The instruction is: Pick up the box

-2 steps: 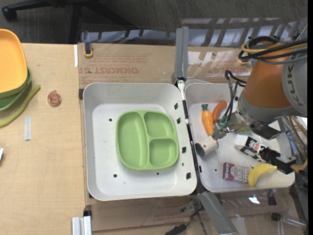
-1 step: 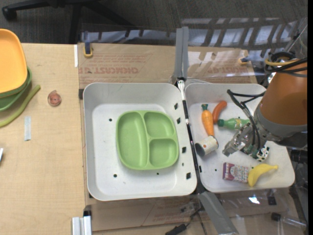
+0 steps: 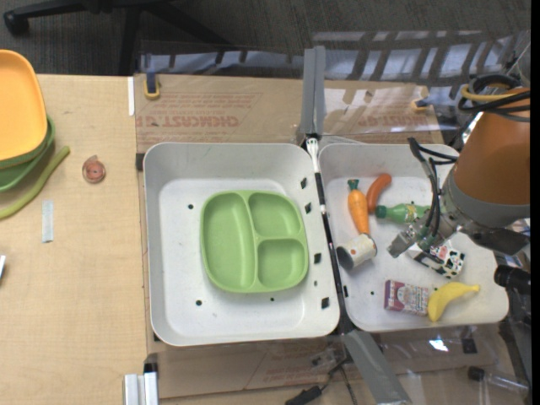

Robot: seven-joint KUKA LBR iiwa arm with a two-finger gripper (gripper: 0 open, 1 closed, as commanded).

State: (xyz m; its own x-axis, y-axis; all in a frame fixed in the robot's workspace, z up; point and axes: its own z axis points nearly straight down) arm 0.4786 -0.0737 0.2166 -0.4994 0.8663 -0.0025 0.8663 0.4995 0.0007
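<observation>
The box (image 3: 407,297) is small and pink, lying flat near the front edge of the right bin (image 3: 371,315). A yellow banana (image 3: 451,298) touches its right side. My gripper (image 3: 418,241) hangs low over the middle of the right bin, behind the box and apart from it. It sits just in front of a green bottle (image 3: 398,213) and next to a small black-and-white item (image 3: 445,260). The grey arm with its orange band (image 3: 498,163) comes in from the right.
An orange carrot (image 3: 359,209), a second orange piece (image 3: 377,186) and a tipped white cup (image 3: 358,250) lie in the right bin's left half. The left bin (image 3: 169,226) holds a green divided plate (image 3: 253,241). Yellow and green dishes (image 3: 17,116) sit at far left.
</observation>
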